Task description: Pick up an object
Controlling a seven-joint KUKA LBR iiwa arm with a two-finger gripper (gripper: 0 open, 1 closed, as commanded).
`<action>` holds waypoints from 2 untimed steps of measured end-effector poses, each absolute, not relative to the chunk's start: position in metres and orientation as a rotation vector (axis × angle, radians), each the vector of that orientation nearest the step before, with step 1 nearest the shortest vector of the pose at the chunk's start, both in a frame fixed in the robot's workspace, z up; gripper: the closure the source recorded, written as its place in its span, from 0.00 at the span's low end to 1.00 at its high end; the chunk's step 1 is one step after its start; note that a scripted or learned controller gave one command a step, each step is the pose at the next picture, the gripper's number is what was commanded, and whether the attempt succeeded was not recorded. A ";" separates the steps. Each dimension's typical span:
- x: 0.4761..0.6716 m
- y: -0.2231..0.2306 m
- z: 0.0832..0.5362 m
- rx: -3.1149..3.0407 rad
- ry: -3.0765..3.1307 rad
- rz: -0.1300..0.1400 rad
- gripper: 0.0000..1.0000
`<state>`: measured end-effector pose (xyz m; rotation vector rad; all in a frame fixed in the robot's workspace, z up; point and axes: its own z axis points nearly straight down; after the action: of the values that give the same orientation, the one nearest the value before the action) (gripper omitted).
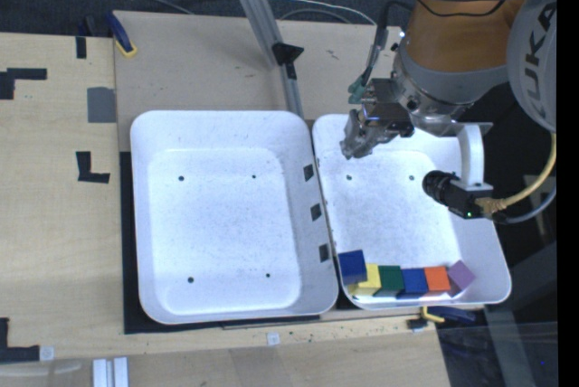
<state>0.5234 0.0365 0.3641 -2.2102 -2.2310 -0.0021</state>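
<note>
The grey two-finger gripper [359, 144] hangs over the far corner of the shallow white right-hand bin [398, 195], and whether it is released or clenched I cannot tell from this slanted view; nothing shows in its grasp. The pickable things all sit along that bin's near wall: a dark blue block [351, 265] beside a yellow block [368, 283], then a green block [390, 278], a second blue block [414, 280], an orange block [437, 278] and a purple block [460, 273], packed touching in a row. To do this step well, I judge the arm should travel across the bin toward that wall, choose an end block with free sides, and descend squarely over it.
</note>
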 end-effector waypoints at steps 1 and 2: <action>0.561 -0.044 0.520 -2.228 -2.226 -0.007 1.00; 0.561 -0.042 0.526 -2.221 -2.224 0.003 1.00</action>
<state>0.5605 -0.0418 0.5256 -2.2210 -2.2240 0.0026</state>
